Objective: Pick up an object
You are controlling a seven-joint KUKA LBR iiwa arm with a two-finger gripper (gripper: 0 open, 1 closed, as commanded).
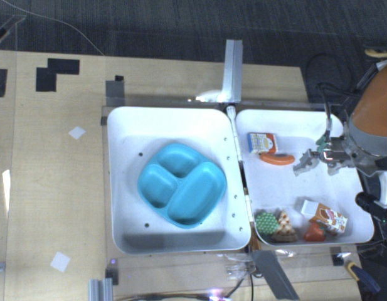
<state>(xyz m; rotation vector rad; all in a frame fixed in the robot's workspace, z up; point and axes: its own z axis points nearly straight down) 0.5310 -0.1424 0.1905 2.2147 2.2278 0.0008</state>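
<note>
The right bin (344, 127) holds several small toy items. A small white and orange carton (262, 143) lies at its back left, with an orange sausage-shaped piece (276, 159) just in front of it. Along the front edge lie a green round piece (266, 221), a brown waffle-like piece (283, 227), a white block (306, 205), a red piece (313, 232) and an orange carton (329, 218). My gripper (312, 154) hangs over the middle of this bin, just right of the orange piece, open with nothing between its fingers.
The left bin (127, 137) holds a blue divided plate (180, 184). A metal post (233, 71) stands behind the divider between the bins. The grey arm with its orange band (375, 108) comes in over the right bin's right edge.
</note>
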